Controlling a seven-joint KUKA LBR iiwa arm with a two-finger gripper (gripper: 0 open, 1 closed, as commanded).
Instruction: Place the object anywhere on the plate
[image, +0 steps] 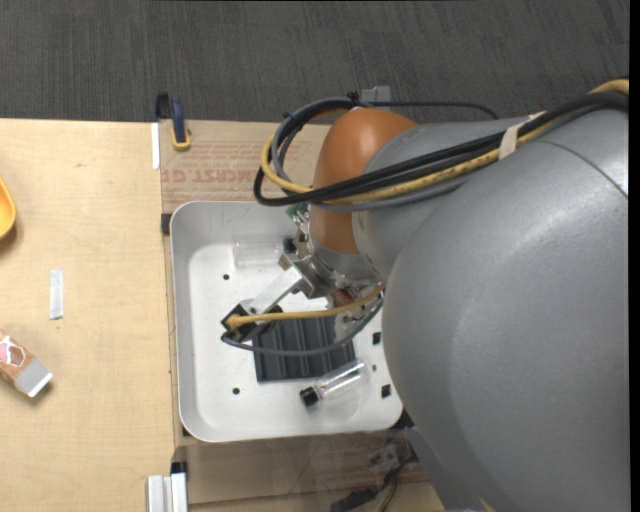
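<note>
The tool is hung low over the bin's far half, probably lined up for a pick. How open it is can't be told, tbh. Likely object: a clear tube, left near-right beside a dark ribbed slab. Red print on the far cardboard can't be read.
</note>
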